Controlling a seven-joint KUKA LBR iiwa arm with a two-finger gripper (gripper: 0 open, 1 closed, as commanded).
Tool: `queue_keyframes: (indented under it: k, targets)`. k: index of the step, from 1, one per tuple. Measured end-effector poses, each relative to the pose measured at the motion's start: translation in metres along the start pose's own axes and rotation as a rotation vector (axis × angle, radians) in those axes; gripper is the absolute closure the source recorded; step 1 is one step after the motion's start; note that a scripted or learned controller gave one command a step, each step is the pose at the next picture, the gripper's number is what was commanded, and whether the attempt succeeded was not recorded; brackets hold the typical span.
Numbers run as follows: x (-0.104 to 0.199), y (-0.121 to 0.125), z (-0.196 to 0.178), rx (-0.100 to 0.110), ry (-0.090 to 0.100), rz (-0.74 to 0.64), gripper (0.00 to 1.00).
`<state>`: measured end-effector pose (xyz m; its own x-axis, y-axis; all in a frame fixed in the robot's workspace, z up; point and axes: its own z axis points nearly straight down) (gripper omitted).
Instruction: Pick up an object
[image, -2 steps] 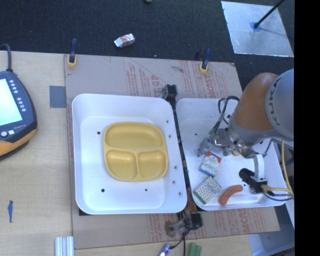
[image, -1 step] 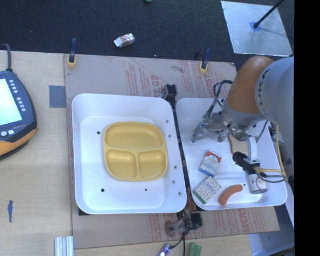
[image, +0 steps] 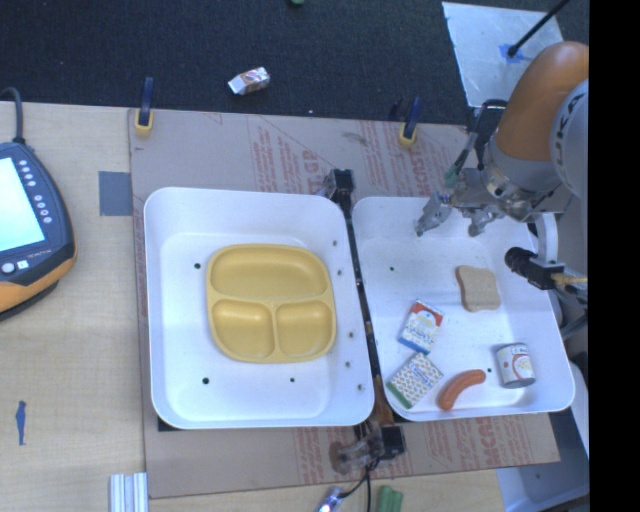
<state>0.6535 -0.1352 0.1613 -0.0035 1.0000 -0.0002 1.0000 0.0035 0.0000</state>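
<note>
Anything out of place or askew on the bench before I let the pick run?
One thing: a small crumpled wrapper lies on the dark floor beyond the bench, outside both bins. In the right bin, the bread slice, cartons, sausage and can lie loose but contained.

Setup sits on a light wooden bench with a big sheet of brown cardboard laid over it, held at the far edge by two clamps. Behind the bench the floor is dark, almost black carpet, with a crumpled wrapper lying on it. Bright, even lighting throughout, soft shadows.
</note>
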Motion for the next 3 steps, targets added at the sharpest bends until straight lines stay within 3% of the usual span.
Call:
queue_keyframes:
  k: [1,2,3]
  targets:
    - [0.036,-0.043,0.024,0.005,-0.001,-0.002,0.0]
    - [0.04,-0.088,0.038,0.005,-0.001,-0.002,0.0]
    - [0.031,-0.091,0.07,0.006,-0.001,-0.003,0.0]
